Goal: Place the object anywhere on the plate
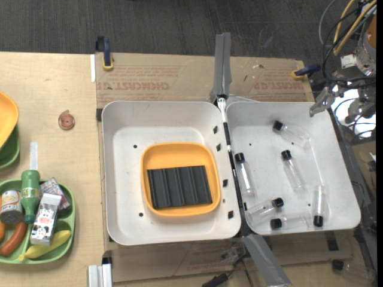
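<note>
An orange plate (178,150) lies in the middle of the left bin (119,160). A dark grey ribbed slab (179,186) rests flat on it and covers most of its floor. My gripper (341,104) hangs at the far right corner of the right bin (335,160), above its rim. Its fingers (320,104) stand apart, open, with nothing between them. The gripper is far from the plate and the slab.
Several clear vials with black caps lie scattered in the right bin, such as a vial (293,170) and a vial (244,173). On the bench to the left are a green tray of toy food (63,235), a yellow bowl (7,123) and a small pink disc (67,120).
</note>
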{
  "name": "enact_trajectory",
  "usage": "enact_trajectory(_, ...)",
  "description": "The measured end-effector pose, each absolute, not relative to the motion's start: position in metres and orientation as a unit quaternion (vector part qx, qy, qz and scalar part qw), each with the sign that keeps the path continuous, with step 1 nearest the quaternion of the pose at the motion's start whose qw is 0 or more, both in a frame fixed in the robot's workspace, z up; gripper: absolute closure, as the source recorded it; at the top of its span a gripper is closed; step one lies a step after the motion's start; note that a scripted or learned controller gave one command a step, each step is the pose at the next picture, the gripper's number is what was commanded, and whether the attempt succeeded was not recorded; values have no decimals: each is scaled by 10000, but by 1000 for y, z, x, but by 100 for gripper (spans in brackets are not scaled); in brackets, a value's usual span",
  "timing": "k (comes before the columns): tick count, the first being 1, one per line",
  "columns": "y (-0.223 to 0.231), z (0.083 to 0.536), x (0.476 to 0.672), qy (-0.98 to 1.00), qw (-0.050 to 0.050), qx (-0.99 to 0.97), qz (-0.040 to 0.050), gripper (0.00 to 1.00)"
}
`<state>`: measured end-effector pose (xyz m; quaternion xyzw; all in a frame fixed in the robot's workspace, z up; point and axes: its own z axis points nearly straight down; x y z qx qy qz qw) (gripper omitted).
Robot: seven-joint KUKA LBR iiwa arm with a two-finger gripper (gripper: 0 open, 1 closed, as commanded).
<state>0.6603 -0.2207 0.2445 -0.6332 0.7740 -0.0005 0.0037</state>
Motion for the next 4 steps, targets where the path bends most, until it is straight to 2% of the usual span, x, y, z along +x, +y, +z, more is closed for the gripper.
enact_trajectory(2, -215, 242, 660, 5671, 31, -8237, 7, 0)
enact_trajectory(3, -215, 250, 660, 5700, 63, -8216, 14, 100)
enact_trajectory(4, -212, 373, 660, 5173, 28, -8558, 7, 100)
